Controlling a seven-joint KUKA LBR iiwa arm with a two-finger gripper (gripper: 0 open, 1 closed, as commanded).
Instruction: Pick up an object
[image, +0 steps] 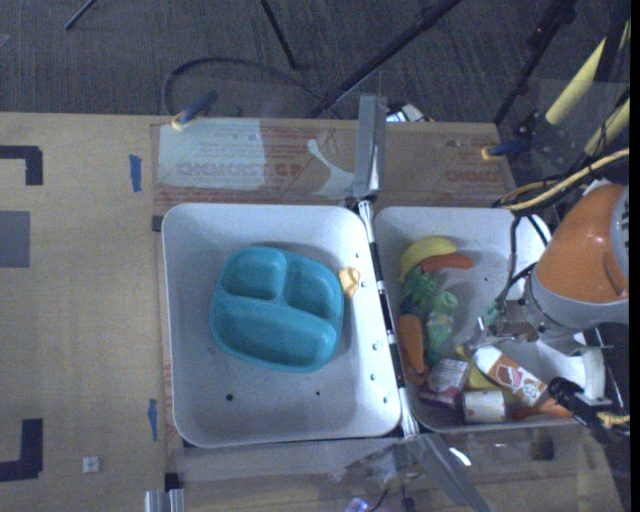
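Note:
The right bin (480, 222) holds a pile of toy food. A yellow banana (426, 250) lies at the back with a red chili (449, 263) against it. Below them are green vegetables (432, 300) and an orange carrot (411, 343). At the front lie a white and orange bottle (512, 376), a small can (483, 406) and a pink packet (447, 376). My gripper (505, 322) hangs over the right half of this bin, just above the bottle's neck, under the orange-banded wrist (585, 262).
The left bin (190, 330) carries a blue divided plate (277, 306), with a small yellow piece (349, 281) at the plate's right edge. A metal divider (382, 310) separates the bins. Cables and yellow stands crowd the upper right.

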